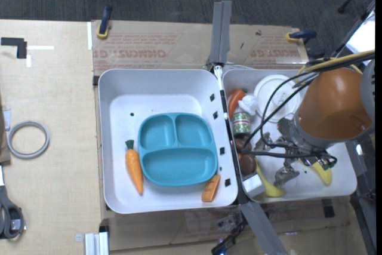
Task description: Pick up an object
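My gripper hangs low over the front of the right bin, under the arm's orange band. It sits between a yellow banana on its left and another yellow piece on its right. Nothing is visibly held in it. A small bottle with a green label, a red-orange item, a dark brown item and a white block lie along that bin's left wall. A white round dish lies at the back, partly behind cables.
The left bin holds a blue divided plate, a carrot and a short orange piece. On the bench at far left lie a grey tape ring and scissors. Cables loop around the wrist.
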Available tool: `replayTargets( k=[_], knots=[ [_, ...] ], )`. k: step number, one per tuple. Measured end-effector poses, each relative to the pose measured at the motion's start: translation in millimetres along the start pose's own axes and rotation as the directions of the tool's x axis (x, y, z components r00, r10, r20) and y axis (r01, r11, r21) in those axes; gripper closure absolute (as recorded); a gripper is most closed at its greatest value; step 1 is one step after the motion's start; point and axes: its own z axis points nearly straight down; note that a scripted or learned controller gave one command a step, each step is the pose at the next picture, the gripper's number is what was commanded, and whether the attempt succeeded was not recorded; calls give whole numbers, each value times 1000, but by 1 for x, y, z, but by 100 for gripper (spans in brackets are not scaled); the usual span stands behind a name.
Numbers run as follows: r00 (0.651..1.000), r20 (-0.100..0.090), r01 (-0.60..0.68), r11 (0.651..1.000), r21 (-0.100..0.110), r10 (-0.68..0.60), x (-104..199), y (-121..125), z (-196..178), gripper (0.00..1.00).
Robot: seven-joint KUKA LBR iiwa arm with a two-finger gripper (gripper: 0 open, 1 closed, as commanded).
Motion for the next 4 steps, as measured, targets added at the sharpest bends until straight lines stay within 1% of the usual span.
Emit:
replayTargets(
  k=[1, 2, 3, 4],
  knots=[
    [999, -20, -37, 999, -12, 37, -4, -98, 7, 0],
    [997, -22, -78, 997, -12, 77, 44, -117, 6, 0],
    [942, -10, 334, 942, -30, -334, 44, -108, 7, 0],
    [796, 8, 605, 795, -38, -605, 16, -115, 9, 0]
  ],
)
